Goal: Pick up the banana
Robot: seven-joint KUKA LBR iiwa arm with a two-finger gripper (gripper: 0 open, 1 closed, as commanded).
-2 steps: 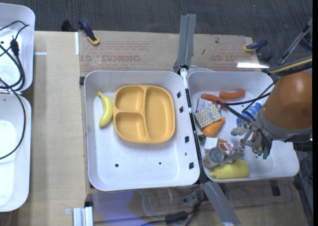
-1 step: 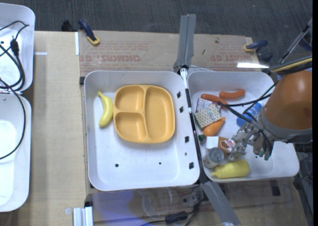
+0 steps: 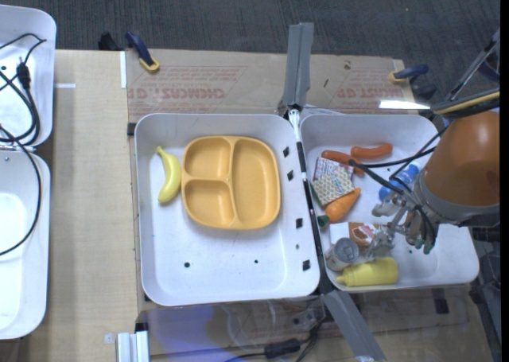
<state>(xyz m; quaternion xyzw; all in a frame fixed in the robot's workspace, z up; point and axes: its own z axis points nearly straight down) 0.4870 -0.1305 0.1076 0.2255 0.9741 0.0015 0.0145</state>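
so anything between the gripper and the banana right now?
Yes. The gripper sits over the right bin; the banana lies at the far left of the left bin. Between them are the bins' adjoining walls and the yellow divided plate, right beside the banana.

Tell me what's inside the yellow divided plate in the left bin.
The yellow divided plate shows three bare compartments. The banana lies beside it on the left bin floor. Whatever is beneath the plate is covered.

arm (image 3: 469, 165) cut off at right edge, end effector (image 3: 398, 229) finger state unclear — small packets (image 3: 334, 179) unreadable
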